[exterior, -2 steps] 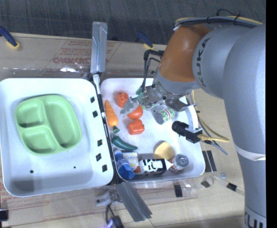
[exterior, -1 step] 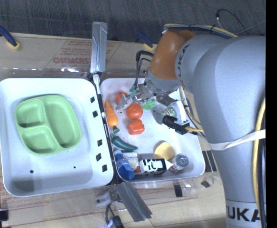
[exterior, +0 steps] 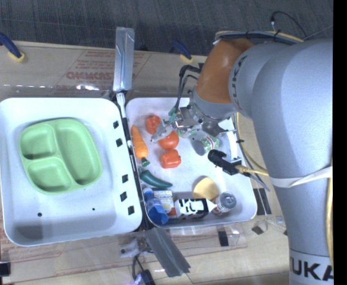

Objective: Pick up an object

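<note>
While the grey arm (exterior: pixel 286 117) reaches in from the right, its gripper (exterior: pixel 174 125) hangs low over the right bin (exterior: pixel 245 209), just above a red tomato-like piece (exterior: pixel 169 140); whether the jaws are open or closed cannot be told. The left bin (exterior: pixel 7 177) holds a green divided tray (exterior: pixel 59 154). Also in the right bin lie an orange carrot (exterior: pixel 139 142), a red pepper (exterior: pixel 170 158), a yellow wedge (exterior: pixel 207 188), a blue bottle (exterior: pixel 157 209) and a small can (exterior: pixel 227 202).
</note>
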Controlling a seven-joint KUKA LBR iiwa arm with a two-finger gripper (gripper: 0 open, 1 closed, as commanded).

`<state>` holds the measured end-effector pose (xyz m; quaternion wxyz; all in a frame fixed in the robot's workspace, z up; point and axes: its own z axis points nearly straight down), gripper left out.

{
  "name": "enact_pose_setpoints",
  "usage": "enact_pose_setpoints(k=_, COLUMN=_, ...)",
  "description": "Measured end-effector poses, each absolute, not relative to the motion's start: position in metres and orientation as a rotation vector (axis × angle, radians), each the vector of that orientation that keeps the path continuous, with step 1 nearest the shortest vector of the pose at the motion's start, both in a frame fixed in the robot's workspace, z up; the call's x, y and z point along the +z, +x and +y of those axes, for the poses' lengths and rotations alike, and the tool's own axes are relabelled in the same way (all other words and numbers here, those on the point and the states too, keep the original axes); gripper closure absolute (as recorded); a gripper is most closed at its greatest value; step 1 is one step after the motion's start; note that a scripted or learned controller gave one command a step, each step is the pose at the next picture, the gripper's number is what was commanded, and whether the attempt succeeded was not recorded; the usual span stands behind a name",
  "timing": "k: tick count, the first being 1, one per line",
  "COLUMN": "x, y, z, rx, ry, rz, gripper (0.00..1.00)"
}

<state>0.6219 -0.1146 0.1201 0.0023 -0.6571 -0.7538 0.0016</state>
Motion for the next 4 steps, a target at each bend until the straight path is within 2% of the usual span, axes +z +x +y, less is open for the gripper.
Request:
enact_pose_setpoints(k=1, x=0.136, y=0.625, z=-0.115, rx=-0.002, ry=-2.062, rz=-2.376, gripper=1.00)
enact_pose_setpoints(k=2, x=0.136, y=0.625, z=-0.115, rx=-0.002, ry=-2.062, rz=-2.376, gripper=0.00)
enact_pose_setpoints(k=3, x=0.090, y=0.656, z=-0.102, rx=0.004, ry=-2.102, rz=-2.330, gripper=0.00)
enact_pose_setpoints(k=4, x=0.101, y=0.656, z=-0.102, rx=0.005, ry=-2.095, rz=-2.336, gripper=1.00)
